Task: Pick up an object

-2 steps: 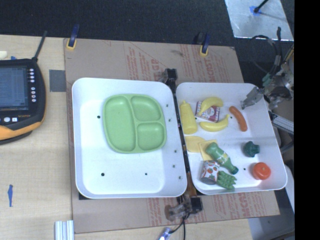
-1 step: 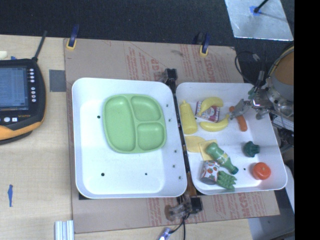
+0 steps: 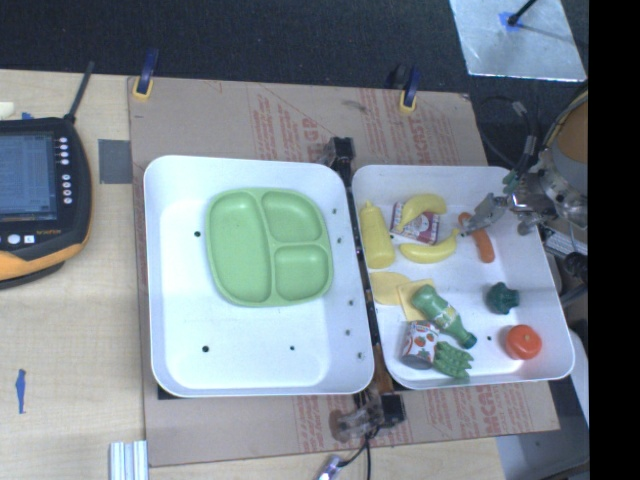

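A pale green divided plate point(image 3: 268, 245) sits in the white left bin point(image 3: 175, 358); right bin point(image 3: 540, 373) holds a yellow banana point(image 3: 430, 249), an orange tomato point(image 3: 521, 342).

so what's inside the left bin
One green divided plate with three compartments lies in the left bin, toward its far side. Bare white floor with a few small dark holes surrounds it. Whatever sits under the plate is covered.

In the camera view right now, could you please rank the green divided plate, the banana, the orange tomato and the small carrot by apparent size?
1. green divided plate
2. banana, partly covered by a packet
3. orange tomato and small carrot look too close to rank.
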Motion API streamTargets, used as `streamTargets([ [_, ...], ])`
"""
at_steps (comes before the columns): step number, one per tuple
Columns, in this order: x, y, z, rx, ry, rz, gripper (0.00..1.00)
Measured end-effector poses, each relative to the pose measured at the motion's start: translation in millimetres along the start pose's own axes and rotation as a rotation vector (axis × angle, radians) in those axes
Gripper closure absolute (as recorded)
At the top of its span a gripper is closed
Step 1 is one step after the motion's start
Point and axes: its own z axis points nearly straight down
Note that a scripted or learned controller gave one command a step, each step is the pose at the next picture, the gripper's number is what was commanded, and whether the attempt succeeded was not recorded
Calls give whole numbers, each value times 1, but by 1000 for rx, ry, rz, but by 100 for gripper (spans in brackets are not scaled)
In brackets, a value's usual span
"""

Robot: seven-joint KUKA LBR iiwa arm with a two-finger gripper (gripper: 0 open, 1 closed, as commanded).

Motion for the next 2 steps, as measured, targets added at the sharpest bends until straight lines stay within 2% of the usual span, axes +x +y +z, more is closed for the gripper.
streamTargets([
  [1,0,-26,-8,2,1,1,0],
  [2,1,17,68,2,0,-2,0],
])
